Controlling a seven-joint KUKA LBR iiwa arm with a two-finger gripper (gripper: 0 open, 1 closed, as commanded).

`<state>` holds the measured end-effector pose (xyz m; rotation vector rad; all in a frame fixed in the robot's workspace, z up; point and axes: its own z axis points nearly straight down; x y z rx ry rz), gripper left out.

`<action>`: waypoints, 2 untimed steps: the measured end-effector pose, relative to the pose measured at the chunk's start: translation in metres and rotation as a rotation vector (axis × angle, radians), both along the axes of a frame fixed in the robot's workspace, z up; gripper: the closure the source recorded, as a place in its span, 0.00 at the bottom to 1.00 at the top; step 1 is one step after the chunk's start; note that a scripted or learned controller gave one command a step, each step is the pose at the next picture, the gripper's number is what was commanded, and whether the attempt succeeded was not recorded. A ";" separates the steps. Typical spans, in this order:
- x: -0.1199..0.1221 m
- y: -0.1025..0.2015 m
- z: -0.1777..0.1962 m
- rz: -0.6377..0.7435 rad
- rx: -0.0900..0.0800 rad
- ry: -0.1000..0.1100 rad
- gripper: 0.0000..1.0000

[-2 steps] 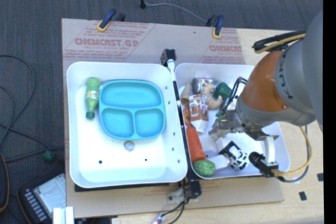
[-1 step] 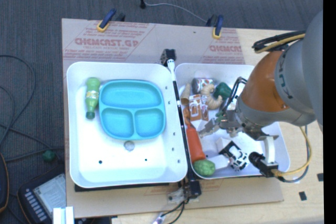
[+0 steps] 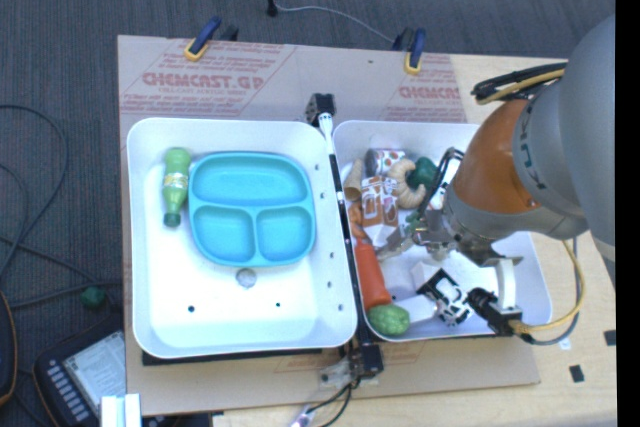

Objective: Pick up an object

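Camera view:
Arm: the grey arm with its orange band (image 3: 500,165) reaches in from the right and hangs over the right bin (image 3: 535,300).
Gripper: the gripper (image 3: 428,227) sits low over the middle of the right bin, just beside a heap of printed packets; whether its fingers are spread or closed cannot be told, and nothing can be seen between them.
Right bin contents: printed packets (image 3: 375,200) lie at the upper left; a pale ring-shaped piece (image 3: 405,177) and a dark green thing (image 3: 424,171) rest near them; an orange carrot (image 3: 370,275) lies along the left wall; a green rounded thing (image 3: 389,318) sits at the carrot's lower end, touching it; a small black-and-white object (image 3: 447,300) lies on the bin floor below the gripper.
Left bin: the left bin (image 3: 150,315) holds a blue three-part tray (image 3: 250,207), with a green bottle (image 3: 176,185) lying just beside the tray's left edge.
Bench: a brown board (image 3: 200,80) lies under both bins, held by two clamps (image 3: 203,37) at its far edge.
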<state>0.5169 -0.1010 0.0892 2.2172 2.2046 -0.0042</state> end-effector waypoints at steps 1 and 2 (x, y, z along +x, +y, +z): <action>0.001 0.003 0.009 0.002 0.004 -0.001 1.00; 0.001 0.003 0.009 0.001 0.004 -0.001 0.00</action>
